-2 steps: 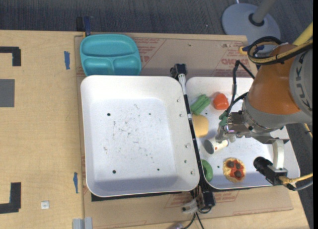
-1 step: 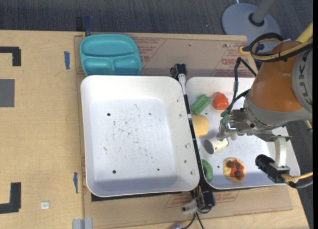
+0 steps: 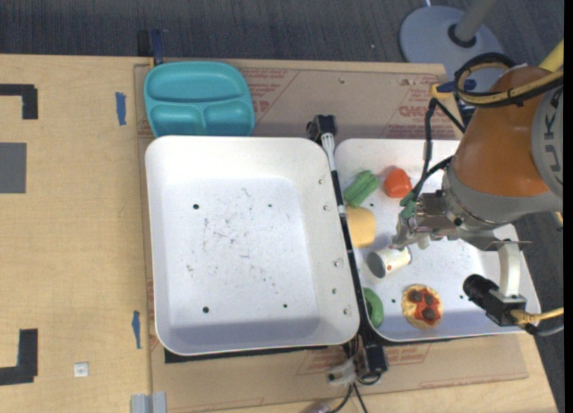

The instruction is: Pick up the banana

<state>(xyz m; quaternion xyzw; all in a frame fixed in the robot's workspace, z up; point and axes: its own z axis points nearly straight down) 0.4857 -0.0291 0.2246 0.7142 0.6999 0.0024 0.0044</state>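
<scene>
Banana (image 3: 361,226): lying at the right bin's (image 3: 448,329) left edge.
Gripper (image 3: 400,239): above a cup (image 3: 390,262); grip state cannot be told.

Scuffed matt white plastic bins (image 3: 242,169), glossy teal plastic tray (image 3: 199,98), brown cardboard bench (image 3: 72,223).

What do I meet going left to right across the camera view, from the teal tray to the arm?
Teal divided tray → left white bin → yellow banana → small white cup → pizza slice toy → arm's orange band.
</scene>
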